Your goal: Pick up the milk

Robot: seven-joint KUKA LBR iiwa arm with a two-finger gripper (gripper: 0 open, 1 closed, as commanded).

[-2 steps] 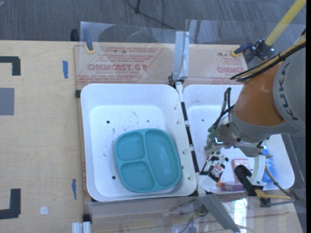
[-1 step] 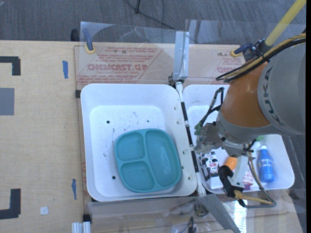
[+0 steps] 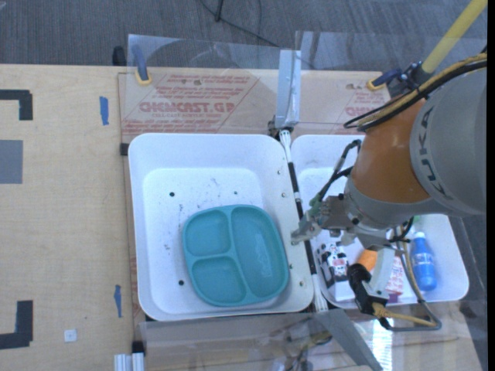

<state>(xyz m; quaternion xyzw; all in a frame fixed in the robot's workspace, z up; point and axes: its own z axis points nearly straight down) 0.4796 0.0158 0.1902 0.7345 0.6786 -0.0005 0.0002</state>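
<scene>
Bright even overhead light, soft faint shadows, glare on clear panels — arm slightly blurred, bins sharp

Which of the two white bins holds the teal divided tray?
The left shallow white bin holds the teal three-compartment tray; the right white bin lies under the arm instead.

Teal tray (image 3: 232, 253) smooth matt plastic; bench (image 3: 62, 207) pale wood.

A teal divided tray (image 3: 233, 255) with three compartments lies in the left white bin (image 3: 151, 161), toward its near right corner. In the right white bin (image 3: 309, 161), a blue bottle (image 3: 422, 263) lies near the right wall, with a small orange item (image 3: 369, 259) to its left. Both bins rest on the wooden bench (image 3: 62, 207).
</scene>
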